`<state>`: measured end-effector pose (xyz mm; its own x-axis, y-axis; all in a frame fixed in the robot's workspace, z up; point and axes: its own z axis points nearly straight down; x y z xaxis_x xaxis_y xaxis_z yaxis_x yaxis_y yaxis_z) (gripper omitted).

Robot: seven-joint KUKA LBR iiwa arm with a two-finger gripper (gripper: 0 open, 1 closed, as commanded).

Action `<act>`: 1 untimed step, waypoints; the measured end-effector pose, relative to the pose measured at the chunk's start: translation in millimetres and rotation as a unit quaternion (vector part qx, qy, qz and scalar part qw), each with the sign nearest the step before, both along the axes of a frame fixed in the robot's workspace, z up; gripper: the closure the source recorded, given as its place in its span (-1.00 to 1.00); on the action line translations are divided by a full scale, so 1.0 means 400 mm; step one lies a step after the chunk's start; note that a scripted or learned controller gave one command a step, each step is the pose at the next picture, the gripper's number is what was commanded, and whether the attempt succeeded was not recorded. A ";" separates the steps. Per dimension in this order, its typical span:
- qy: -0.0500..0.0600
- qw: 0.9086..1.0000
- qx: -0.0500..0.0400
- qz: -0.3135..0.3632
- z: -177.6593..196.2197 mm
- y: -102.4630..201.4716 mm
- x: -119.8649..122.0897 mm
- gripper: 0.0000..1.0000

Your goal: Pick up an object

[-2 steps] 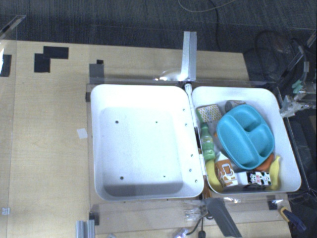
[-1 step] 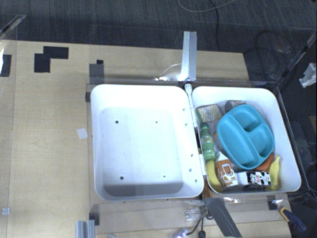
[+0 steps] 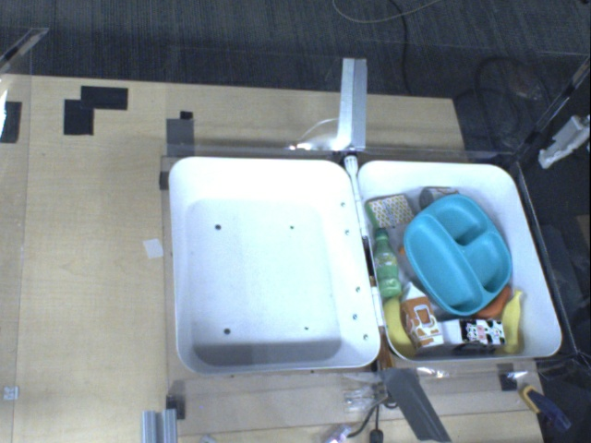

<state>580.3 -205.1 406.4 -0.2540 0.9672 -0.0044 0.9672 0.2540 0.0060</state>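
Observation:
The right bin (image 3: pixel 530 212) holds a pile of objects. A blue divided plate (image 3: pixel 457 252) lies tilted on top of them. To its left a green bottle (image 3: pixel 385 264) lies along the bin wall, with a green patterned packet (image 3: pixel 390 210) behind it. A grey item (image 3: pixel 435 195) peeks out behind the plate. Along the front lie a yellow banana (image 3: pixel 397 328), a small orange box (image 3: pixel 422 323), a black-and-white item (image 3: pixel 483 332) and another yellow piece (image 3: pixel 512 317). An orange edge (image 3: pixel 500 303) shows under the plate.
The left bin (image 3: pixel 259 266) stands beside the right one, with a thin divider between them. A metal post (image 3: pixel 354 100) rises behind the bins. Black tape marks (image 3: pixel 92 107) lie on the bench at far left. A white part (image 3: pixel 565 142) sticks in at the right edge.

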 end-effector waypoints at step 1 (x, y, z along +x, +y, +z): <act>-0.001 0.995 0.000 -0.096 0.077 -0.003 -0.186 -1.00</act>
